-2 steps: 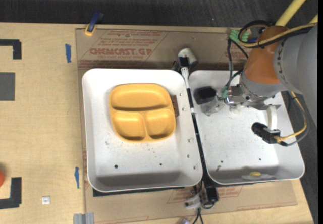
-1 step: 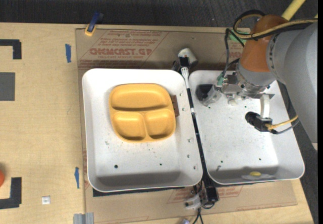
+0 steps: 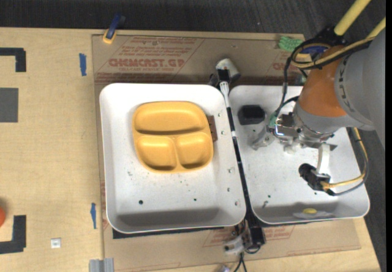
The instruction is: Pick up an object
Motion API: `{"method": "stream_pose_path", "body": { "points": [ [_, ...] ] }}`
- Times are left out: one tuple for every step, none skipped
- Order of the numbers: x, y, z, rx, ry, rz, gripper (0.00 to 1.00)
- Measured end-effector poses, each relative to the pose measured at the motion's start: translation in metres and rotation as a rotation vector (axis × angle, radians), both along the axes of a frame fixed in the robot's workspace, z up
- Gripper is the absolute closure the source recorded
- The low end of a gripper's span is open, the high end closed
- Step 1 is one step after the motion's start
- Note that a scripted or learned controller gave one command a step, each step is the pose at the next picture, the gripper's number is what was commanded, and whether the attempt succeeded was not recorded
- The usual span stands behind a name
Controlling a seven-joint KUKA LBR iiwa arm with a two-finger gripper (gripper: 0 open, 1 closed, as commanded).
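Note:
A yellow three-compartment plate (image 3: pixel 173 135) lies in the left white bin (image 3: pixel 122 197), towards its back. A small black object (image 3: pixel 250 114) rests near the back left corner of the right bin (image 3: pixel 275 197). My gripper (image 3: pixel 283 139) hangs low over the middle of the right bin, below the orange band (image 3: pixel 321 94) of the arm. It is just right of and slightly nearer than the black object, apart from it. The wrist hides much of the bin floor beneath it.
A black connector with a yellow cable (image 3: pixel 315 177) hangs from the arm over the right bin's front right. A small yellow speck (image 3: pixel 310 210) sits at that bin's front wall. The bins meet at a central rim (image 3: pixel 234 148). Cardboard and a wooden bench surround them.

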State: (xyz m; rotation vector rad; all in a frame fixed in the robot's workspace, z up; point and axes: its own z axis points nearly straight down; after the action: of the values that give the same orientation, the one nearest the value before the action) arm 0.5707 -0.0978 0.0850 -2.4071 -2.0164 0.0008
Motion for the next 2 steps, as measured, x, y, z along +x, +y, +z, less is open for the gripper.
{"method": "stream_pose_path", "body": {
  "points": [
    [0.044, -0.003, 0.0, -0.002, -0.005, 0.342, 0.0],
    [-0.049, 0.002, 0.0, 0.0, -0.002, 0.543, 0.0]
  ]
}}
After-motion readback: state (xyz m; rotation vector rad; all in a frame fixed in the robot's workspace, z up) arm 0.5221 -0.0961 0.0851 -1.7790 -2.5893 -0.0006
